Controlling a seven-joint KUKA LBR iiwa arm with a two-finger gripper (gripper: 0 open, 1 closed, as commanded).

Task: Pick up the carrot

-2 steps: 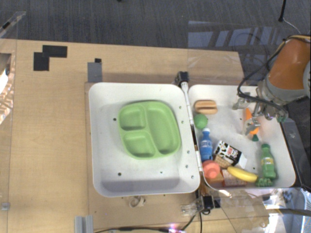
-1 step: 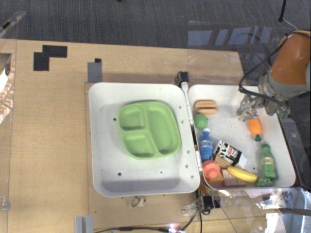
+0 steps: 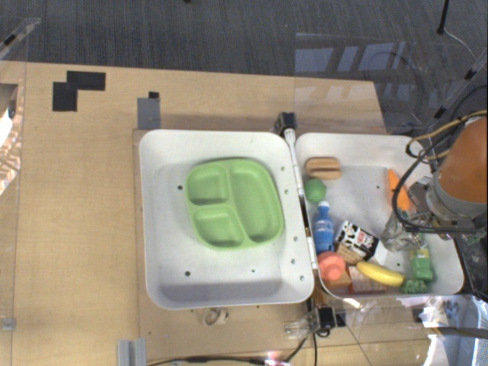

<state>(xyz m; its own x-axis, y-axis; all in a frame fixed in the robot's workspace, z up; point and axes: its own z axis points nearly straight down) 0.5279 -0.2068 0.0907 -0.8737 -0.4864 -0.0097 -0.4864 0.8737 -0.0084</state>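
Observation:
The carrot (image 3: 395, 188) is a small orange piece lying near the right side of the right bin (image 3: 358, 149), partly hidden behind black cables and the arm. My gripper (image 3: 402, 233) hangs below the grey wrist and its orange band, just in front of the carrot and low over the bin floor. Nothing shows between the fingers.
The right bin also holds a tan bun (image 3: 322, 167), a green ball (image 3: 315, 191), a blue bottle (image 3: 323, 227), a black-and-white box (image 3: 356, 240), a banana (image 3: 379, 273), a pink-red item (image 3: 332, 266) and a green toy (image 3: 420, 269). The left bin (image 3: 164, 280) holds a green divided plate (image 3: 232, 203).

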